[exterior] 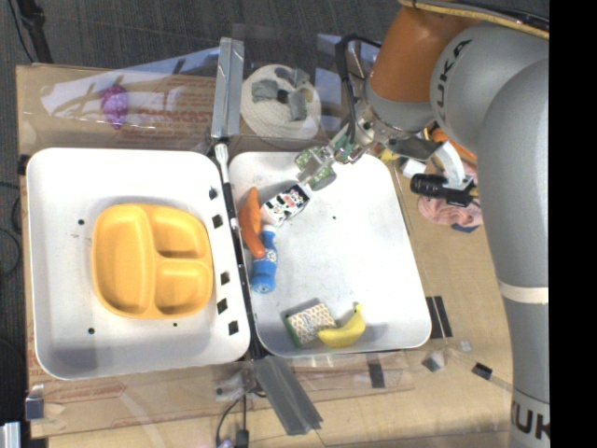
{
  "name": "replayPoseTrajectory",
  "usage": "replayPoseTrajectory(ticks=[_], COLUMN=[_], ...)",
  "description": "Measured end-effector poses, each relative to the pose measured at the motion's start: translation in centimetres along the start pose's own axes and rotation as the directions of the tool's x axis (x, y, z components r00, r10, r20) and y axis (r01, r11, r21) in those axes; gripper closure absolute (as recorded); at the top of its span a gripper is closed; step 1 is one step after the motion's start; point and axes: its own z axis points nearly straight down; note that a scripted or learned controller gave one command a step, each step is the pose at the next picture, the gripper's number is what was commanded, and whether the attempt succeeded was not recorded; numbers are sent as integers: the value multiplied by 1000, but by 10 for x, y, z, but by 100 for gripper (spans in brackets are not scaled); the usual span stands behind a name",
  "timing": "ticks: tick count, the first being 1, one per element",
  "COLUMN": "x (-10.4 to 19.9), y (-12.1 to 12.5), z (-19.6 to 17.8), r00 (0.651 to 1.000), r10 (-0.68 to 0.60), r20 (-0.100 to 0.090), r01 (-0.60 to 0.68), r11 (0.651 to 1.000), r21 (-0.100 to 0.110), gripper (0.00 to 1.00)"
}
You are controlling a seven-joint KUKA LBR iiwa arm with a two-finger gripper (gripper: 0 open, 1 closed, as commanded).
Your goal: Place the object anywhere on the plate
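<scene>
Nothing has yet been placed on the yellow plate, which lies bare in the left bin. The gripper is seen at twelve o'clock of the right bin, seemingly parted and carrying nothing. A black-and-white object, perhaps the target, lies just at seven o'clock of it.
</scene>
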Motion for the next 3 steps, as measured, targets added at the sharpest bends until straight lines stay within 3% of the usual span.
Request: replayPoseTrajectory(ticks=[1,2,3], x=[63,131,131], y=[44,63,63], z=[20,22,22], r00=[997,958,958], r10=[-74,-287,-286], r20=[-1,-2,-2], r01=[74,287,286], r11=[997,958,958], r21=[1,3,3], gripper=[100,100,0])
